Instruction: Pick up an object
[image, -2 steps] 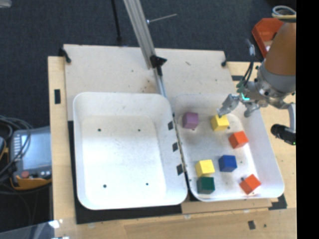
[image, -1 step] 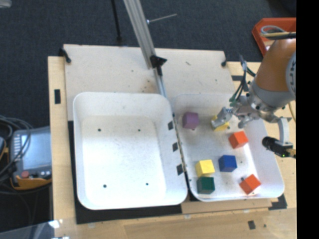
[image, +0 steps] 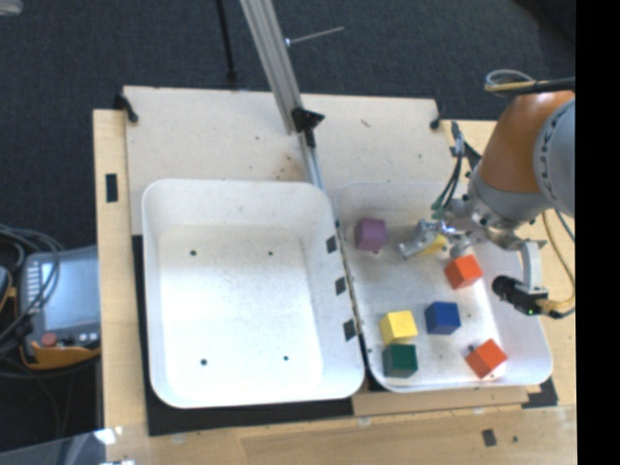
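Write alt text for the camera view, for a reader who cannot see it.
A grey and orange robot arm reaches from the right, its end effector low over the right white bin near a purple block. That bin also holds two orange, one yellow, one blue and one green block, beside the left white bin.

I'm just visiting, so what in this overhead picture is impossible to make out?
- Gripper in the camera view: too small and blurred to tell its finger position, or whether it grips anything.
- A yellowish bit beside it: too small to identify.
- Right bin, upper right corner: covered by the arm.
- Arm's base: cut off at the right edge.
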`<state>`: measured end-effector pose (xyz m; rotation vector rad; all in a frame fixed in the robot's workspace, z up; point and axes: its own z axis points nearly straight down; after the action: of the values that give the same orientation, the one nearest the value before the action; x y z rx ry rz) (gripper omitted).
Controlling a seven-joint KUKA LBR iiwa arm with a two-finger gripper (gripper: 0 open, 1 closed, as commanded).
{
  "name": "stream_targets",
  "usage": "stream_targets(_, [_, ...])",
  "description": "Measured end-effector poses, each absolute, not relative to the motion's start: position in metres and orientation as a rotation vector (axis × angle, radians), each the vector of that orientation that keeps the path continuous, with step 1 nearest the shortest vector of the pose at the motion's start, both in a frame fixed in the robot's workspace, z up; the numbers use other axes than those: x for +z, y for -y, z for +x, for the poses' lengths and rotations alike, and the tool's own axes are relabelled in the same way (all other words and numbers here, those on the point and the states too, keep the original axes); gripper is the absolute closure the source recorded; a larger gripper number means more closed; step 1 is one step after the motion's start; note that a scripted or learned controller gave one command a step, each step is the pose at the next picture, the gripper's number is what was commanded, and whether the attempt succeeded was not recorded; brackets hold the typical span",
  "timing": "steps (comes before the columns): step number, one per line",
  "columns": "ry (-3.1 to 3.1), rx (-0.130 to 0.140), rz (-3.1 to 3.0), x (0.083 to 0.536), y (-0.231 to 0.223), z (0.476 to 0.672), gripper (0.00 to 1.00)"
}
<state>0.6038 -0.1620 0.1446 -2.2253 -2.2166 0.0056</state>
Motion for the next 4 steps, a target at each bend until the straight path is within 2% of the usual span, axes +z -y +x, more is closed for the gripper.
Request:
stream_targets(1, [2.221, 0.001, -2.228, 0.096, 0.163, 0.605, 0.00])
stream_targets(2, [2.214, -0.005, -2.236, 0.109, 0.164, 0.605, 1.00])
stream_targets(4, [2.231, -0.007, -2.224, 0.232, 0.172, 0.622, 1.00])
